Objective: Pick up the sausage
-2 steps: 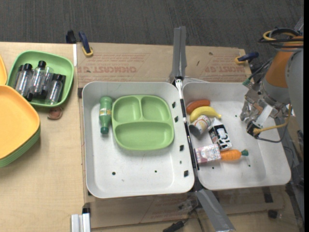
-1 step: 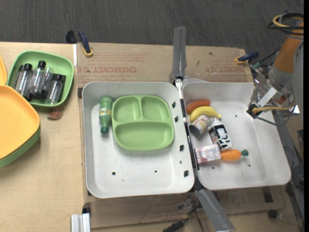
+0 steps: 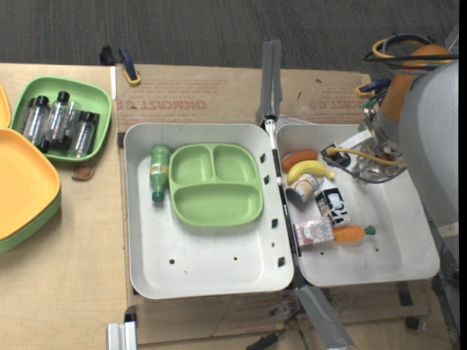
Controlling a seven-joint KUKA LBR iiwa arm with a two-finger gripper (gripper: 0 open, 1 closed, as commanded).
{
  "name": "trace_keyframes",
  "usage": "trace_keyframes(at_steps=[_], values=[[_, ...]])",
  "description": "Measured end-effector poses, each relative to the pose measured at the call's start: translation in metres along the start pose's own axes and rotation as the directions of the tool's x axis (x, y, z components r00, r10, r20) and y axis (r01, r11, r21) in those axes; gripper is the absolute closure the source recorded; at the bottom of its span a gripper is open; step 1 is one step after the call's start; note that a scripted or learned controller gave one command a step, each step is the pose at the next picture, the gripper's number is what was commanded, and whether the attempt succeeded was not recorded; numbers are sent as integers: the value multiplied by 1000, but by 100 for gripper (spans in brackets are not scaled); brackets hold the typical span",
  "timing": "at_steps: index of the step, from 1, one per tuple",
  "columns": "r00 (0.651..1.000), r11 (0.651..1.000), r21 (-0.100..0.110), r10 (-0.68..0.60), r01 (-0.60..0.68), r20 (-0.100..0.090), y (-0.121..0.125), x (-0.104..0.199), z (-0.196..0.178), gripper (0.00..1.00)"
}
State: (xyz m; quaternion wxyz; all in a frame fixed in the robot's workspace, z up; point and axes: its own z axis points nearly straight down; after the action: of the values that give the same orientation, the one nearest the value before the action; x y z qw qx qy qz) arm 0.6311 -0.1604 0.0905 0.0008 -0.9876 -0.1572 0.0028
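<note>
The sausage point(image 3: 299, 156) is a reddish-orange piece lying at the far left of the right bin point(image 3: 394, 265), just behind a yellow banana point(image 3: 310, 170). My gripper point(image 3: 359, 162) hangs low over the bin's far side, a short way right of the sausage and the banana, with cables looped around it. Nothing shows in its grasp. The grey arm point(image 3: 430, 130) with its orange band fills the bin's right side.
Near the sausage lie a small can point(image 3: 303, 188), a black-and-white packet point(image 3: 336, 205), a pink packet point(image 3: 314, 232) and a carrot point(image 3: 350, 234). The left bin point(image 3: 211, 268) holds a green divided plate point(image 3: 216, 183) and a green bottle point(image 3: 159, 172). A green tray of bottles point(image 3: 62, 119) and yellow plates point(image 3: 25, 195) sit on the bench at left.
</note>
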Motion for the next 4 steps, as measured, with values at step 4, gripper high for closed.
trace_keyframes(at_steps=[4], values=[[973, 973, 0, -229, 229, 0, 7, -18, -67, 100]])
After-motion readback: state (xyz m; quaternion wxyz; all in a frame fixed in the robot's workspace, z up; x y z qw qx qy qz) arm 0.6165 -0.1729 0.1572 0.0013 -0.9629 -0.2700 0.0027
